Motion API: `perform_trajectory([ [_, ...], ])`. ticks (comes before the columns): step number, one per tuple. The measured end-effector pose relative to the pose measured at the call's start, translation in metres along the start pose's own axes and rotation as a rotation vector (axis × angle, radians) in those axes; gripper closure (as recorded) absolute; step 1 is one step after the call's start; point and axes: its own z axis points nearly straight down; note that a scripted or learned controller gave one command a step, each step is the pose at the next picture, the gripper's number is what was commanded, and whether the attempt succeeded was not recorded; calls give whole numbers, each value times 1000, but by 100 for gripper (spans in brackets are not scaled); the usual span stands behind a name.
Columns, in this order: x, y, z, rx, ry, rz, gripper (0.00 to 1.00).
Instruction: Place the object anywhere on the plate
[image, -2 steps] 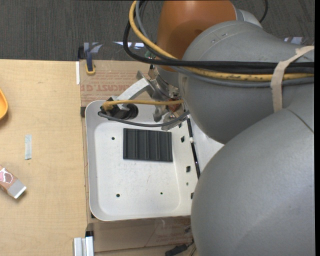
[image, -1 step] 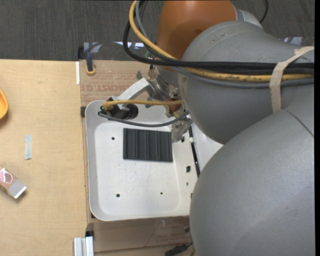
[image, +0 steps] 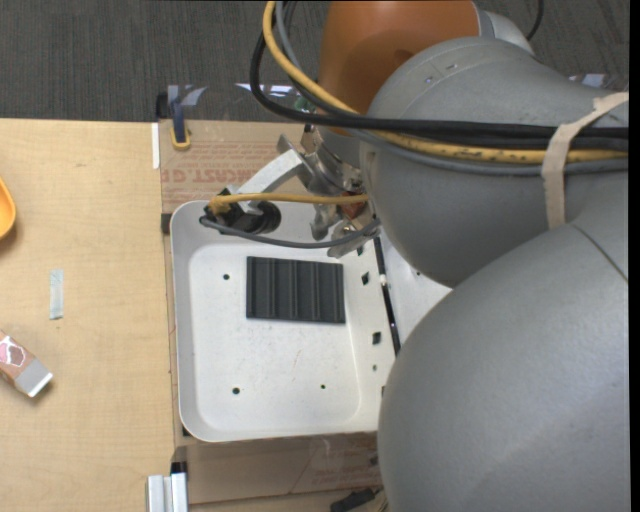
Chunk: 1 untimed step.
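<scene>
**Arm low over the bins, ribbed block lying in the left one**

Camera view, from above at a slant. My arm (image: 500, 250) takes up the right half of the frame: grey shells, with the orange band (image: 400, 40) at the top. My gripper (image: 338, 225) sits at the far right corner of the left bin (image: 200, 400), over its rim. My own wrist covers it from here, so I cannot tell whether it is released or clenched. Nothing shows in its grasp.

The dark ribbed block (image: 296, 290) lies flat on the floor of the left bin, in the far half. Its long side runs across the frame and its grooves run away from the camera. It sits just in front of the gripper and apart from it, clear of every wall.

A slice of the right bin (image: 425, 285) shows beside my arm.

Left of the bins is the wooden bench top (image: 90, 200).
- An orange curved piece (image: 5, 215) sits at the frame's left edge and is cut off. I cannot say whether it is a plate.
- A small grey strip (image: 56, 295) lies flat, well apart from the bin.
- A pink and white item (image: 22, 367) lies near the lower left.

Behind the left bin there is cardboard with red lettering (image: 215, 165), and a blue clamp (image: 180, 110) stands at the bench's far edge.
</scene>
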Motion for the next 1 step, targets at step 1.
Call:
perform_trajectory([
  [1, 40, -8, 107, 5, 5, 39, 100],
])
